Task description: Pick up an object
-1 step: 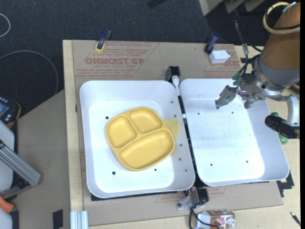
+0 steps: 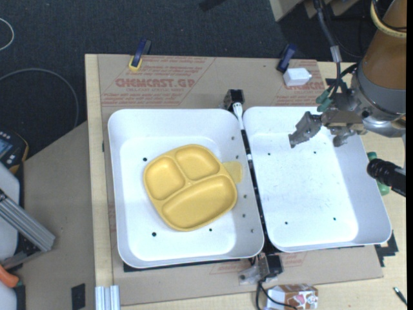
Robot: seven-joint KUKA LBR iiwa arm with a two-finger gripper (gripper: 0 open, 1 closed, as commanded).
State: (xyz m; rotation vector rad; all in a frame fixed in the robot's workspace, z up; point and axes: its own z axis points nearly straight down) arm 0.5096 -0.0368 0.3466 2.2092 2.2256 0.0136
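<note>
A yellow divided plate (image 2: 189, 186) with three compartments lies flat in the left white bin (image 2: 121, 148), slightly right of that bin's middle. My gripper (image 2: 321, 135) hangs over the upper part of the right white bin (image 2: 310, 202), well to the right of the plate. Its two fingers (image 2: 301, 132) stand apart and nothing shows between them. The grey arm with its orange band comes in from the upper right.
A black divider strip (image 2: 248, 157) runs between the two bins, with a black clamp (image 2: 233, 99) at its far end. A white block (image 2: 297, 77) and blue clips (image 2: 139, 54) sit on the cardboard bench top behind the bins. Cables and a small device (image 2: 290, 296) lie at the front edge.
</note>
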